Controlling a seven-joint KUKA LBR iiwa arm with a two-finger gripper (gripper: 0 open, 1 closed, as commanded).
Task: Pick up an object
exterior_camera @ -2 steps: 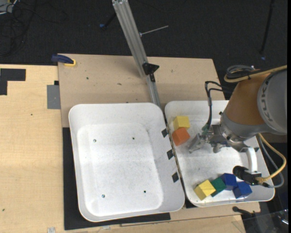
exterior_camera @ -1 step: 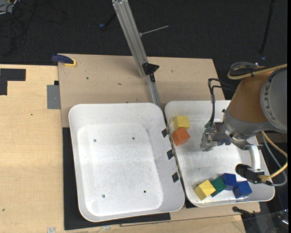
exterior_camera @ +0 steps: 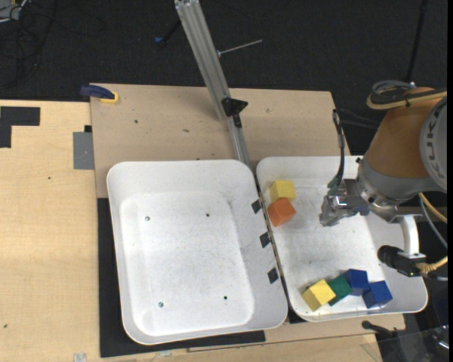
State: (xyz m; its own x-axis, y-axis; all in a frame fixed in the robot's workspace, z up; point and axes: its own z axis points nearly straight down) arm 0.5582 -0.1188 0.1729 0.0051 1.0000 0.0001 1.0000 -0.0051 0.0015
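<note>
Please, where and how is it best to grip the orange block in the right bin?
Probably from above, with the claw closing on the orange block across its left and right faces. The yellow block touches its far side, and the bin wall lies close on its left, so room is tight.

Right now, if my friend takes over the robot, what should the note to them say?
Gripper: over the right bin, nothing seen between its fingers; open or shut is unclear.
Things: yellow block and orange block touching near the right bin's left wall. Near its front: another yellow block, a green block, two blue blocks.
Done: nothing lifted.
Left: grasp and lift one block.
</note>
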